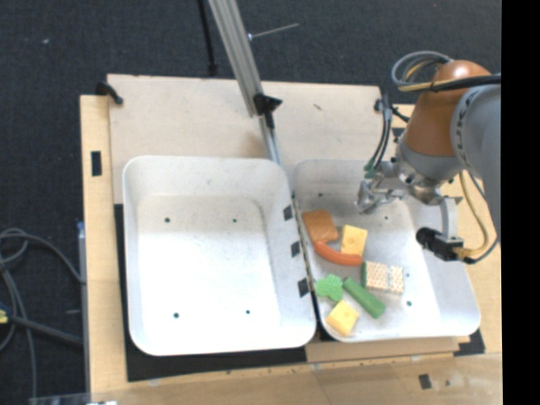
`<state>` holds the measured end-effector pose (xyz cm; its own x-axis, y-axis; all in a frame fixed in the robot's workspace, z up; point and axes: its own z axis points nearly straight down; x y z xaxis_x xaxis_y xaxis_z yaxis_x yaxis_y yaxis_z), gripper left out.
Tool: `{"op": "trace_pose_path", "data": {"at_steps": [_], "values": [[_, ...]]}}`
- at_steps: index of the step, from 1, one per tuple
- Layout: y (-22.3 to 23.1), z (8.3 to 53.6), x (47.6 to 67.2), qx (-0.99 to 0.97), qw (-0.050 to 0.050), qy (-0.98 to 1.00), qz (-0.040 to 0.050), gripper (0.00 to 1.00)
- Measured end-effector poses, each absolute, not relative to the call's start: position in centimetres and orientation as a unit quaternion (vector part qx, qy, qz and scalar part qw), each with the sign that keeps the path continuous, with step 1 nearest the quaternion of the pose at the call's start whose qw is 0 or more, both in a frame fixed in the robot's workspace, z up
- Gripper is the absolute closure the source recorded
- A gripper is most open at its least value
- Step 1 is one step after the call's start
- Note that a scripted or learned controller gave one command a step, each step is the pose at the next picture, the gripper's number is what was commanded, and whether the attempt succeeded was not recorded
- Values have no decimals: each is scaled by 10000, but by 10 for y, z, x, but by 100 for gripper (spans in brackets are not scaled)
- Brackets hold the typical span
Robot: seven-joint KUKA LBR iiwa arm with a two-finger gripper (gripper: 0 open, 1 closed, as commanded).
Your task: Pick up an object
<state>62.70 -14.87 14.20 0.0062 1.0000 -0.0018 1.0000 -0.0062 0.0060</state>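
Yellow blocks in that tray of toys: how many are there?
2. One yellow block sits mid-bin beside the orange carrot; the other yellow block lies at the right bin's near edge by the green pieces. More could hide under the gripper.

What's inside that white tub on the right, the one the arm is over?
The right bin holds a brown block, an orange carrot-like piece, two yellow blocks, green pieces and a waffle-patterned block. The gripper covers part of the floor.

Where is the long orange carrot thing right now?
In the camera view, the orange carrot lies in the right bin, near its left side, just below the brown bread piece and beside the yellow block.
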Motion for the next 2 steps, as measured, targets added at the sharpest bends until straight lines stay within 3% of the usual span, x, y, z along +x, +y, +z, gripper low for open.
{"op": "trace_pose_path", "data": {"at_steps": [2], "values": [[-157, 210, 635, 7074, 19, 7068, 12, 100]]}}
